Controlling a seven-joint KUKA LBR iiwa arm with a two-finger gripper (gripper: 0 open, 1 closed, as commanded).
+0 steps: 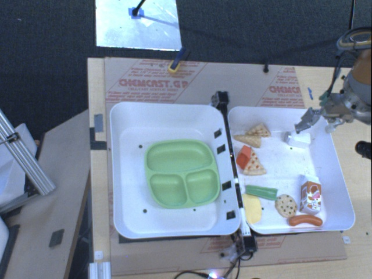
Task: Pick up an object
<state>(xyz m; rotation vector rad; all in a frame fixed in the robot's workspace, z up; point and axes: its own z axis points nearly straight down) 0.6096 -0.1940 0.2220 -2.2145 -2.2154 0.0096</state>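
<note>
The arm (356,89) is cut off at the frame's right edge. Its pincer (303,125) hangs over the right bin (331,156); whether it grips cannot be told. Below it lie sandwich (253,135), pizza slice (250,160), cookie (285,205).

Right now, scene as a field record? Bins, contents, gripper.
left bin: holds a green divided plate
right bin: toy food
far end: sandwich triangle
middle: pizza slice
near end: green stick, yellow piece, cookie, juice carton upright, sausage
gripper: over the right bin's far right part, nothing seen between its fingers
grasp state: cannot tell
</note>
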